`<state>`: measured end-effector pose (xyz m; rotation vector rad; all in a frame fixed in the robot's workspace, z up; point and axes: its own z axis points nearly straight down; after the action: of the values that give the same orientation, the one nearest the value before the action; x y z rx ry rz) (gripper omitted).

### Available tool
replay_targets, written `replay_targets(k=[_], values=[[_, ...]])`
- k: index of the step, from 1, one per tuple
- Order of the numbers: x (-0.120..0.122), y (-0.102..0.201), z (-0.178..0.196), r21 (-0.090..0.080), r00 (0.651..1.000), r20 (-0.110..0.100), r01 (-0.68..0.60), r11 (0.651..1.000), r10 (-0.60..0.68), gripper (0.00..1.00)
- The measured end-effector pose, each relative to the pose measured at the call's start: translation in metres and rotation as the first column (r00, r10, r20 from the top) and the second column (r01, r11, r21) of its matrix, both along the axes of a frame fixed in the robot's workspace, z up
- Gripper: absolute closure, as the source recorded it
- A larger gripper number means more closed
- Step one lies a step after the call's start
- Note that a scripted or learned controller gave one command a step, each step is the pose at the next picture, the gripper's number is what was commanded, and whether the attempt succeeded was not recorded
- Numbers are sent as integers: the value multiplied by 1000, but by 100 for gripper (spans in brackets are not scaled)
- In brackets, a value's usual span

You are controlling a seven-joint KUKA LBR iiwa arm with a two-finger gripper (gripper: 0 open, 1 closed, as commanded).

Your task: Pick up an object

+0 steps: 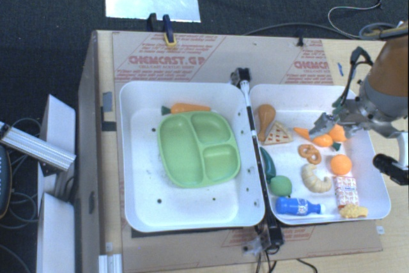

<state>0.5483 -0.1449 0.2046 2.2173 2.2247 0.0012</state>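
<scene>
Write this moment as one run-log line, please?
arm: over right bin | gripper: beside orange toy fruit | grasp: unconfirmed | left bin: green divided plate, carrot

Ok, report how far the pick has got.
Done: the gripper is down in the right bin, by the orange toy pieces. In hand: closing in on them; a grasp cannot be made out. Left: gripping and lifting. The pretzel and croissant lie untouched.
</scene>
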Motion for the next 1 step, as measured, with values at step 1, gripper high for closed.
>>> replay_targets(k=[1], values=[[12,-21,-120,-1,1000,1,2,1000,-2,0]])
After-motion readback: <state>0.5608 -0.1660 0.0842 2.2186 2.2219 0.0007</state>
